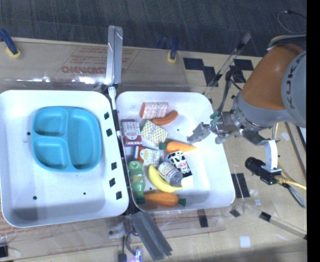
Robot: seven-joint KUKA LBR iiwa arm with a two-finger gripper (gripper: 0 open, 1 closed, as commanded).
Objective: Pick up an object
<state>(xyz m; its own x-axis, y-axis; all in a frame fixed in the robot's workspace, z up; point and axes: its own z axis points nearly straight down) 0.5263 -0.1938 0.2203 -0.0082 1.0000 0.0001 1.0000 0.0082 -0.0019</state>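
Note:
The right bin (217, 184) holds a pile of toy food: a small orange carton (154, 109), a sausage (166, 118), a red box (130, 132), a patterned packet (153, 132), a carrot (179, 146), a cow-patterned piece (177, 159), a banana (159, 180), a green bottle (136, 178) and a second carrot (161, 199). My gripper (200, 132) hovers over the bin's right side, just right of the upper carrot. Nothing shows between its fingers.
The left bin (18, 201) carries a blue divided plate (67, 138). A metal divider post (114, 53) stands between the bins at the back. The arm's body (269, 91) and cables (269, 171) lie right of the right bin.

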